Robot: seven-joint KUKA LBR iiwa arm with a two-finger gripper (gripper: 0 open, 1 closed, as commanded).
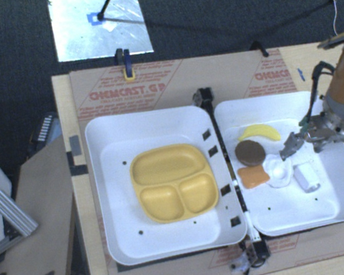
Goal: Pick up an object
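Camera view: bench (81, 181) w/ two shallow white plastic bins side by side on brown cardboard sheet (150, 85) printed w/ red lettering. Left bin (103, 138) carries a yellow three-compartment plastic tray (171, 182), roughly centred, one long section toward the far edge, two smaller ones toward the near edge.

Right bin (340, 206) has the small stuff, all in its left half: yellow banana-shaped toy (259, 132) near the far-left corner; round dark-brown disc (250, 152) just beside it on the near side; orange rectangular block (253, 176) below the disc, close to the left wall; white round lump-like object (277, 171) touching or just beside the orange block on its right; small white cylinder-like piece (307, 177) lying tilted, nearer the bin centre.

Grey arm w/ orange band reaches in from right edge over the right bin. Hand (289, 147) sits above the white round object & just right of the brown disc; fingers point left. Can't tell if the hand is apart or together, & nothing is visibly clamped in it.

Black clips (203, 96) sit along the seam between the bins.
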